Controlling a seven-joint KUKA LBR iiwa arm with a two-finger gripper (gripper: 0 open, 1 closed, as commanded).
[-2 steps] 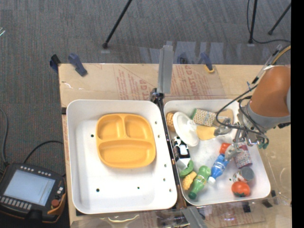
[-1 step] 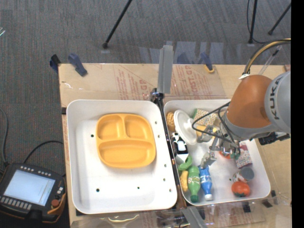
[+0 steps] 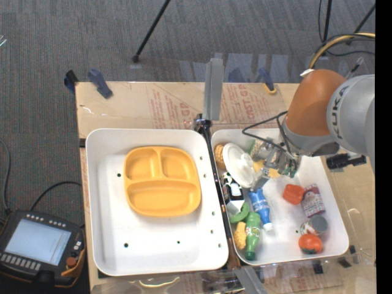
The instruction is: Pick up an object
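Nearest you, in the right bin (image 3: pixel 340 224), a green bottle (image 3: pixel 252 237) lies beside a corn cob (image 3: pixel 240 235), its long axis running near-to-far. Just beyond, a blue-labelled water bottle (image 3: pixel 261 208) lies tilted, cap toward you and base pointing at the end effector (image 3: pixel 275 162). A red tomato (image 3: pixel 310 243) and a can (image 3: pixel 313 201) lie further right. You cannot tell the end effector's opening; it hovers beside a white plate (image 3: pixel 237 163). The left bin (image 3: pixel 104 237) holds a yellow divided tray (image 3: pixel 163 181).

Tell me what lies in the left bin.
The left bin holds one yellow divided plate, lying flat toward its far side, nothing showing in its three sections. Anything beneath the plate is covered. The rest of the floor is bare white with small dark holes.
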